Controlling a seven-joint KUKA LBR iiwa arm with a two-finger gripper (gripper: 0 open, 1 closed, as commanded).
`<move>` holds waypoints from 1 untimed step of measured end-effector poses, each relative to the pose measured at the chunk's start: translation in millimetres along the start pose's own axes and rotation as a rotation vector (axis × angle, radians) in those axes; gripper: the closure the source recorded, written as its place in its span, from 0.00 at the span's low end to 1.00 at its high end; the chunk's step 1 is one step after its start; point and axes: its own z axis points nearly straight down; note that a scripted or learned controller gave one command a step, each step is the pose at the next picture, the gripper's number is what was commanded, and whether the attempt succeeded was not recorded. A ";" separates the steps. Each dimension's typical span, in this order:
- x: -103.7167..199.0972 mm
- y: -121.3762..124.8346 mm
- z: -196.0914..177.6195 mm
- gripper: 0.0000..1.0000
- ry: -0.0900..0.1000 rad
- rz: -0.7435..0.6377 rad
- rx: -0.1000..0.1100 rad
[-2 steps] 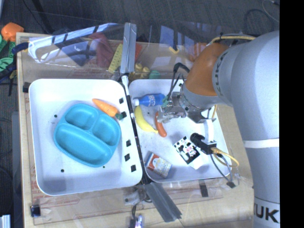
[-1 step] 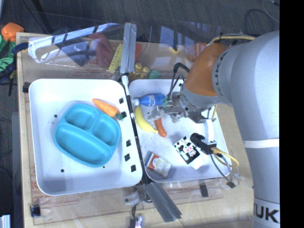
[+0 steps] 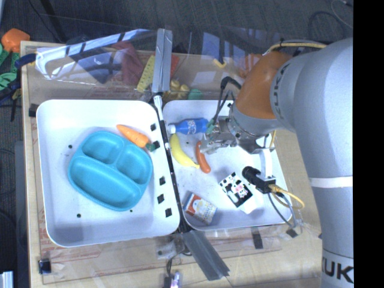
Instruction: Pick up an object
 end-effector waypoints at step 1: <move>0.1 0.0 0.0 0.00 0.000 -0.001 0.000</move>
